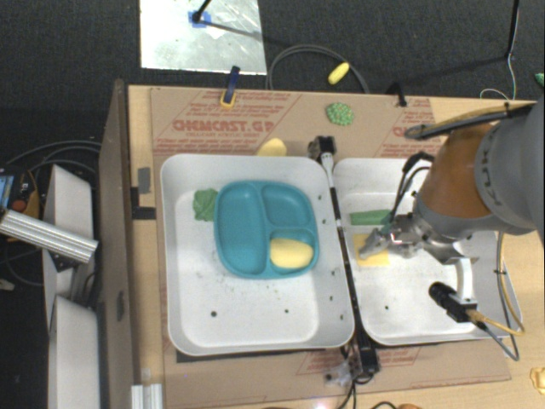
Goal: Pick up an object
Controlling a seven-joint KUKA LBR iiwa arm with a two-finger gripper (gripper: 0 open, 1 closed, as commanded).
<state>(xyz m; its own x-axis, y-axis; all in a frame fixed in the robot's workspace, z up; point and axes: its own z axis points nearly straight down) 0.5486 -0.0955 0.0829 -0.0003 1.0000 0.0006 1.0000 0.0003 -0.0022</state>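
The pincer (381, 242) is blurred, so whether its fingers grip the flat yellow piece (372, 256) beneath it cannot be told. The grey arm (490, 181) hides the right bin's (400, 326) far right corner and is cut off by the picture's right edge. The teal divided plate (255, 224) covers part of a green leafy piece (204, 203).

Dark carpet (68, 58) covers the floor around the bench (136, 228), whose top is lined with brown cardboard (213, 122) printed in red letters. A shiny metal sheet (200, 24) lies on the floor beyond the bench, with a thin rod meeting a blue piece (200, 19) on it. At the left stand a white frame (64, 313) and a ribbed metal bar (47, 235). Black cables (298, 54) loop over the far floor. Light is even and soft.
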